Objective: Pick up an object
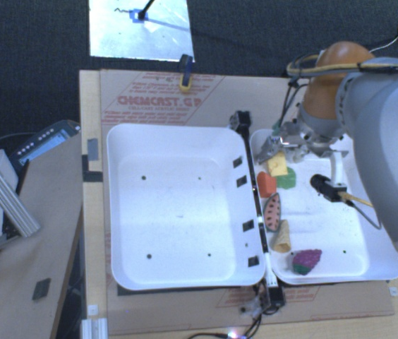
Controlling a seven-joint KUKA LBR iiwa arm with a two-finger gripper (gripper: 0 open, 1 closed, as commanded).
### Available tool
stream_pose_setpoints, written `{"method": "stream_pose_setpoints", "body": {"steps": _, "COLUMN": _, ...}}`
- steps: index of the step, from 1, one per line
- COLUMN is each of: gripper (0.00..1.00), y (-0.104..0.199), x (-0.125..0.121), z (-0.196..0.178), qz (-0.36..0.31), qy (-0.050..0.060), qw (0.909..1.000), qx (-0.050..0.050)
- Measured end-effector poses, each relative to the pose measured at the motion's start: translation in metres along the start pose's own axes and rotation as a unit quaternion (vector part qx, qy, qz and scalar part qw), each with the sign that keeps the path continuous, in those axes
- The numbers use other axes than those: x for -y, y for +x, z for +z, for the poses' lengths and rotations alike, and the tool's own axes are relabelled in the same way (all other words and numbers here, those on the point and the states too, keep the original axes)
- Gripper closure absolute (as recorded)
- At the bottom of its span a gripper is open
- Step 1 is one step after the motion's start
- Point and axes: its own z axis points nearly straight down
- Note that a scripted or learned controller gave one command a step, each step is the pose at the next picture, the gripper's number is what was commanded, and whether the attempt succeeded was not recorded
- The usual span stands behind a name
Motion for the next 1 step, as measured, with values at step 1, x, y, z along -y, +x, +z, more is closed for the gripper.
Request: {"method": "stream_pose_setpoints", "body": {"steps": 1, "gripper": 1.00, "y": -0.0007, "x": -0.0003, "z": -0.0114, "qz": -0.001, "qy": -0.001, "qw": 1.0000, "qx": 0.001}}
